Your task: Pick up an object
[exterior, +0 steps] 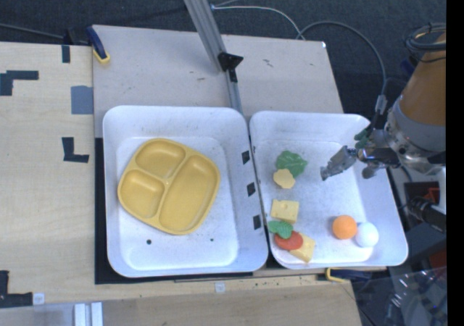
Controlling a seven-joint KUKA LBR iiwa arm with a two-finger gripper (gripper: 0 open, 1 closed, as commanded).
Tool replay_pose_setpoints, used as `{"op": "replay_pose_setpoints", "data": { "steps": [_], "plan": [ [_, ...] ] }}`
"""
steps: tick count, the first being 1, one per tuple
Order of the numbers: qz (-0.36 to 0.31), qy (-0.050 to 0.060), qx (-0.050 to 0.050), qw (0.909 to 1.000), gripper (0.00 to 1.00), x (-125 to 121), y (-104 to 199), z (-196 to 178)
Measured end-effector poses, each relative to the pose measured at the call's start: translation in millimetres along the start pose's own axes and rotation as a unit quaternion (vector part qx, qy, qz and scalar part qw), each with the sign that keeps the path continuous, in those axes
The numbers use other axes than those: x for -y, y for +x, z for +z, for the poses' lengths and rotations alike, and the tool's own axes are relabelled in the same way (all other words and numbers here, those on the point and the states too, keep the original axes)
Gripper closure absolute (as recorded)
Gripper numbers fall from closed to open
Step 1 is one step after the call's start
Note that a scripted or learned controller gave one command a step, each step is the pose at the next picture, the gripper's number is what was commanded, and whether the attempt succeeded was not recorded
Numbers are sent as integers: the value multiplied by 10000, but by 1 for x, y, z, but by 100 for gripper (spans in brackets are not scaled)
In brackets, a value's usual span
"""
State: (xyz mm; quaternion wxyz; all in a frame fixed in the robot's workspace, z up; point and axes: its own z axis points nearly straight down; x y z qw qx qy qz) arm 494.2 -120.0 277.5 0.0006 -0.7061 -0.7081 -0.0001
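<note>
Objects for the pick lie in the right bin (377, 205), and your gripper (335, 166) hangs over that same bin, near its upper middle, reaching in from the right on the grey arm (424, 111) with its orange band. Nothing sits between its tips, and you cannot tell from this slant whether they stand apart or together. Nearest to it you have the green leafy piece (291, 161), just to the gripper's left, with a small yellow lump (284, 179) touching its lower edge. Below those lies a yellow cheese-like block (285, 210), and further toward the front wall a cluster: a small green piece (278, 227) on top of a red piece (289, 240), with a yellow wedge (304, 248) beside them. Down and to the right of the gripper, well apart from it, you see the orange ball (344, 227), and touching it on the right a white ball (367, 234) near the bin's front right corner. Your left bin (123, 245) holds a yellow divided plate (169, 185) with three compartments, lying flat and tilted at an angle to the bin walls. A metal rail (199, 9) slants down from the top toward the gap between the two bins.
</note>
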Motion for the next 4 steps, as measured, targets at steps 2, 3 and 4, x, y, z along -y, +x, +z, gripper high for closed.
{"op": "replay_pose_setpoints", "data": {
  "steps": [2,3,4],
  "plan": [
    [34,3,8,10000,0,-37,-58,191],
    [14,-5,8,10000,0,-38,-56,188],
    [2,-20,11,10000,0,-78,-65,167]
  ]
}}
